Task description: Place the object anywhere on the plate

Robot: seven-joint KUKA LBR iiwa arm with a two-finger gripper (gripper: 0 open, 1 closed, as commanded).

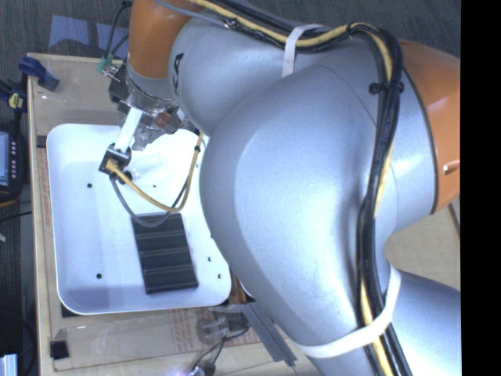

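A dark grey ribbed rectangular slab lies flat in the near part of the white bin, close to its front rim. My gripper hangs over the far part of the same bin, well behind the slab and apart from it. I see nothing hanging below the gripper. The arm's big grey body covers the right half of the view and whatever lies under it.
A pale wooden bench surrounds the bin. A blue clamp sits at the bench's far left corner. A black device stands off the left edge. The bin's left floor is bare white.
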